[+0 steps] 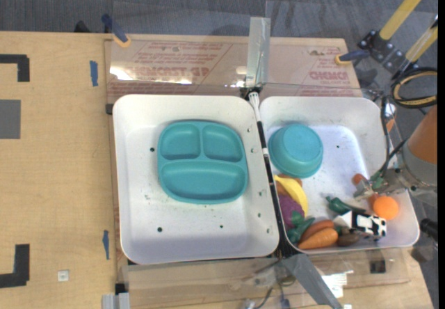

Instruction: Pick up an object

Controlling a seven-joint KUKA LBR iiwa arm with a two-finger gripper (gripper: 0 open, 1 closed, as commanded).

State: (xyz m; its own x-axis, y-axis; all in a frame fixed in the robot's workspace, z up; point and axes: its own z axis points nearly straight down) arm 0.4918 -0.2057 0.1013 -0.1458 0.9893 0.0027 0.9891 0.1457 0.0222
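Note:
In the right bin point(348, 135) lie several toys. A yellow banana point(293, 191) rests beside a purple fruit point(290, 211). An orange carrot point(319, 234) and a green piece point(338, 204) sit near the front wall. A black-and-white cow figure point(365, 223) lies by an orange ball point(384, 207). A teal bowl point(296, 149) stands at the bin's back left. My gripper point(374, 184) reaches in from the right, low over the bin's right side, just above the orange ball and next to a small red-orange piece point(359, 179). Nothing is visibly held in it.
The left bin point(139, 217) holds a teal divided plate point(202, 161). A clear upright panel point(259, 50) stands behind the wall between the bins. The arm's orange band point(425, 137) hangs over the right bin's right rim. Wooden bench point(49, 161) lies to the left.

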